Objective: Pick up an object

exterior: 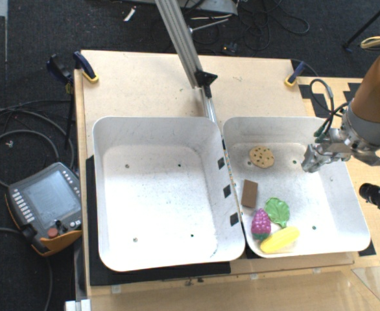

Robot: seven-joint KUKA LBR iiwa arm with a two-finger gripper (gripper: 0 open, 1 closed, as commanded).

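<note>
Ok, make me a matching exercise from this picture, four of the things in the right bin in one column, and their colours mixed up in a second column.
Things:
1. cookie
2. block
3. grapes
4. corn

Colours:
A. purple
B. yellow
C. tan with dark dots
D. brown

Pairs: 1-C, 2-D, 3-A, 4-B

Dark carpet floor (28, 63) w/ cables (8, 141), wooden bench (144, 83), teach pendant (44, 203) at left.
</note>
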